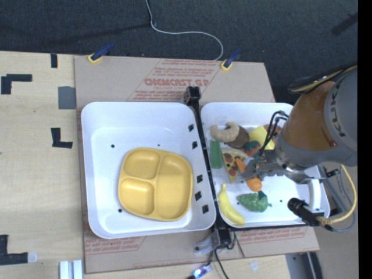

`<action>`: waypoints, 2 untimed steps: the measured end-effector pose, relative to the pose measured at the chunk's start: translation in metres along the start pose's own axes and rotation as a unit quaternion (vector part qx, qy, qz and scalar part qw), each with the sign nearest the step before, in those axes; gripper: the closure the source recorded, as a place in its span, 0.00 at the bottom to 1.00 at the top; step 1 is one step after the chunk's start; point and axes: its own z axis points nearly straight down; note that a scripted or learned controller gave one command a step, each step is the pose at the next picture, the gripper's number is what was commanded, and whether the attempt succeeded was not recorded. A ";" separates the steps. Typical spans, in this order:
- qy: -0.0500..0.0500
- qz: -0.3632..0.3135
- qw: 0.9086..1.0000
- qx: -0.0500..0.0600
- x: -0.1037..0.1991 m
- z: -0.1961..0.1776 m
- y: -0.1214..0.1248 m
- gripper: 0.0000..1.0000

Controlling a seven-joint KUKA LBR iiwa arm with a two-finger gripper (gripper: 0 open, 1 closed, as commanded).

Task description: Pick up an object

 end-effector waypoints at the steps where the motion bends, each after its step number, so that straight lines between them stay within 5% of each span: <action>1: 0.000 -0.001 1.000 0.000 0.000 -0.042 -0.002 1.00; 2: 0.000 -0.001 1.000 0.000 0.000 -0.080 -0.002 1.00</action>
